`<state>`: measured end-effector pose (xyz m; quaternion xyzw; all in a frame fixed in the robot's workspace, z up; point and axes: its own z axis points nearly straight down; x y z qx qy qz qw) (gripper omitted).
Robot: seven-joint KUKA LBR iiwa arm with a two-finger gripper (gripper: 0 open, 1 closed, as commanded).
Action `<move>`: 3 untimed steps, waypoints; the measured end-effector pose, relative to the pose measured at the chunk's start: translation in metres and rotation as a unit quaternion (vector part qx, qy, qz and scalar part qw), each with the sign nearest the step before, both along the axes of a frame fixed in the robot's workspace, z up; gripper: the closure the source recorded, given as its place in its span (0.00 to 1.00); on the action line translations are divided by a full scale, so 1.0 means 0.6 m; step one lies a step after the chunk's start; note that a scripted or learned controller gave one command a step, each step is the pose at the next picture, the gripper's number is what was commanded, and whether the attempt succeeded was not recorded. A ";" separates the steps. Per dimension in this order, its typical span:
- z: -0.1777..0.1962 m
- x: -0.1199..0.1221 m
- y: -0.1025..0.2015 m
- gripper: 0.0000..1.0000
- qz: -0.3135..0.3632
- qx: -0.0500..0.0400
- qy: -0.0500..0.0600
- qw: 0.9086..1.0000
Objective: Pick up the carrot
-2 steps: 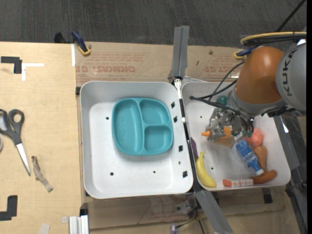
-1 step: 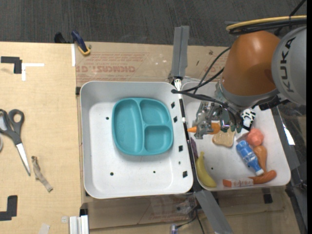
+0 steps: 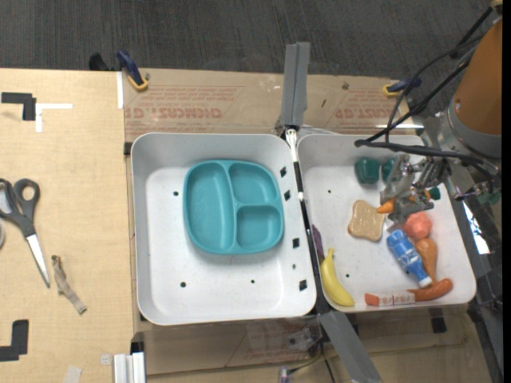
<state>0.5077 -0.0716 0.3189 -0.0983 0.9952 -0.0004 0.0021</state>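
Note:
In the right bin (image 3: pixel 343 186), my gripper (image 3: pixel 406 191) hangs low over the far right part, just above the bin floor. A small orange tapered end, which looks like the carrot (image 3: pixel 386 207), pokes out at the gripper's lower left. The gripper's body hides the rest of the carrot. I cannot tell whether the carrot is between the jaws or lying beside them.
Around the gripper lie a teal cup (image 3: pixel 368 169), a toast slice (image 3: pixel 366 222), a pink-red ball (image 3: pixel 418 225), a blue bottle (image 3: pixel 406 255), an orange pear-shaped piece (image 3: pixel 429 253), a reddish sausage (image 3: pixel 432 290) and a banana (image 3: pixel 335 280). The left bin (image 3: pixel 160 286) holds a teal divided plate (image 3: pixel 234 206).

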 end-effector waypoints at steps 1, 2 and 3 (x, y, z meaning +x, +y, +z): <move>0.007 0.045 -0.127 1.00 0.000 0.000 0.001 1.000; -0.106 -0.008 -0.008 1.00 -0.034 0.000 0.002 0.999; 0.098 0.001 -0.016 1.00 0.225 0.000 0.000 0.974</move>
